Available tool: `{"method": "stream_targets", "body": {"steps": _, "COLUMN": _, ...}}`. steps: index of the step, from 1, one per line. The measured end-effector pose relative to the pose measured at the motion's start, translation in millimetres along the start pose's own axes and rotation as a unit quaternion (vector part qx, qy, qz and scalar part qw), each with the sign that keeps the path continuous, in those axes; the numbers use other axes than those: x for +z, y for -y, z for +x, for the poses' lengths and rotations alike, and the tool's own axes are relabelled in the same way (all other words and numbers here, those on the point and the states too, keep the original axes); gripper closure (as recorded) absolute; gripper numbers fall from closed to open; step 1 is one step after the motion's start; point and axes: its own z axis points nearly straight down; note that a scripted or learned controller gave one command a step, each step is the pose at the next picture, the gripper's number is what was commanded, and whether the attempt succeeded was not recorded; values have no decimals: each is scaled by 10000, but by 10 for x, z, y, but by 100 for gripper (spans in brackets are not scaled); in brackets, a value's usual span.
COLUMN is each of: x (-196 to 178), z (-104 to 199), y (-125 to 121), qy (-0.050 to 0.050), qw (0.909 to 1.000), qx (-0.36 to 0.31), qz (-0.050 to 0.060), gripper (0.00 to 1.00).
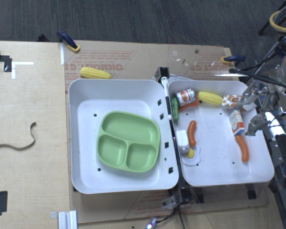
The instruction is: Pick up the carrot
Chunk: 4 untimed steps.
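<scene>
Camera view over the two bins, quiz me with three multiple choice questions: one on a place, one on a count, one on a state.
1. Where does the green plate lie?
A. In the left bin
B. In the right bin
C. On the cardboard

2. How many yellow corn cobs are there?
A. One
B. Two
C. Four

3. How does the plate lie?
A. Upside down
B. Right way up
C. On its edge

Answers:
1 A: the green plate sits inside the left bin.
2 B: one corn cob lies in the right bin, another cob on the cardboard.
3 B: its three compartments face up.
</scene>
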Motion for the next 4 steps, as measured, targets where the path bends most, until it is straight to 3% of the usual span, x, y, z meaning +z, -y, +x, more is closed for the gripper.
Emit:
{"method": "stream_targets", "body": {"steps": 1, "x": 1137, "z": 216, "y": -475, "qy": 14, "qw": 9996, "qx": 277, "qz": 3, "gripper": 0}}
{"method": "stream_targets", "body": {"steps": 2, "x": 1887, "z": 576, "y": -628, "qy": 19, "qw": 9994, "qx": 335, "qz": 5, "gripper": 0}}
{"method": "stream_targets", "body": {"steps": 3, "x": 1782, "z": 545, "y": 53, "qy": 25, "qw": 9890, "qx": -1478, "qz": 7, "gripper": 0}}
{"method": "stream_targets", "body": {"steps": 4, "x": 1860, "z": 444, "y": -649, "qy": 45, "qw": 9831, "qx": -1828, "qz": 45, "gripper": 0}}
